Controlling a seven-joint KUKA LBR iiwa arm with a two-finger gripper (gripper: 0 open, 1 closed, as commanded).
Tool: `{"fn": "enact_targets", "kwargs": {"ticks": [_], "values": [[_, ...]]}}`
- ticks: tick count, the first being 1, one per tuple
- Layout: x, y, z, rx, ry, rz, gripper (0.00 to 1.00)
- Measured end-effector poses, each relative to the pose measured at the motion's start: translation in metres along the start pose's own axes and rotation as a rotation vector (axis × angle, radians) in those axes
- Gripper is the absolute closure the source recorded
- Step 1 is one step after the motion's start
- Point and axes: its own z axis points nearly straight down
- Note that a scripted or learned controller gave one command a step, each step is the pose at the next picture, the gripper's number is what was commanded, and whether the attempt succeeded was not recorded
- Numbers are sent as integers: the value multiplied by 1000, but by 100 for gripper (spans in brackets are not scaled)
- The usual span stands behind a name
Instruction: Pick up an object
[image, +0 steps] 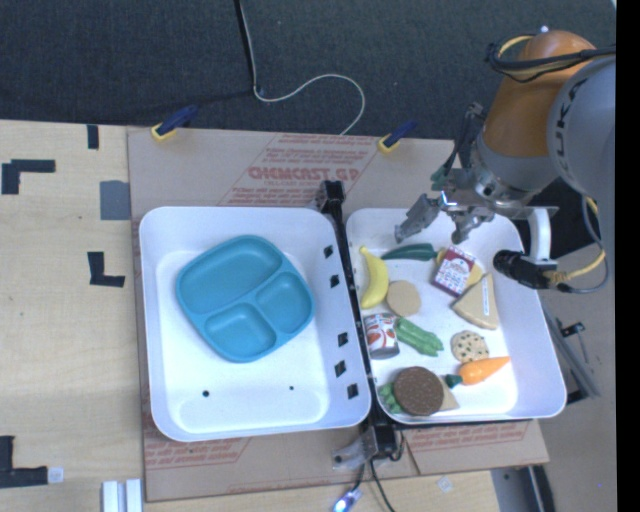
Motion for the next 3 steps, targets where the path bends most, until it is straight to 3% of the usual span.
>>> {"fn": "enact_targets", "kwargs": {"ticks": [1, 2, 3], "values": [[1, 0, -10, 0, 0, -2, 100], [65, -14, -42, -2, 2, -6, 100], [61, -14, -40, 0, 0, 0, 0]]}}
